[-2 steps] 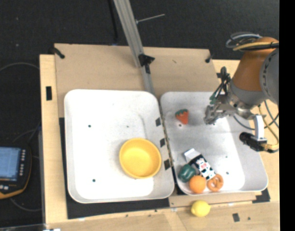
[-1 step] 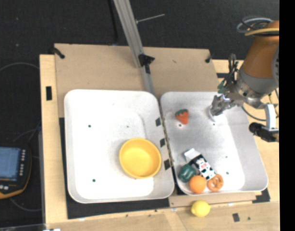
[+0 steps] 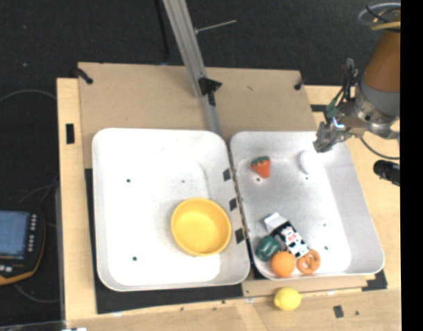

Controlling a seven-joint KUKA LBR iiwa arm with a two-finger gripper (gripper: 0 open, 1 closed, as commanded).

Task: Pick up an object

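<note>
Camera view looks down on the bench (image 3: pixel 67 185), a tan board that carries 2 shallow white bins side by side. Left bin (image 3: pixel 136 164) holds 1 yellow bowl (image 3: pixel 200 226), upright, toward its near right part. Right bin (image 3: pixel 335 205) holds the smaller things. The grey arm (image 3: pixel 382 81) with its orange band reaches in from the right, above the far right corner of the right bin. A slanted metal rail (image 3: pixel 187 47) runs from the far side down to the gap between the bins. At the near edge of the right bin sits a cluster: a white and black box (image 3: pixel 286 232), a dark green piece (image 3: pixel 269 247), an orange ball (image 3: pixel 283 264) and a brown pretzel (image 3: pixel 308 261), all close or touching. A red strawberry toy (image 3: pixel 261 166) lies alone in the far left part of that bin. A yellow lemon (image 3: pixel 287 298) rests on the bench just near of the right bin. The pincer (image 3: pixel 325 141) hangs over the bin's far right corner, well apart from every object; whether it is open or closed I cannot tell.
</note>
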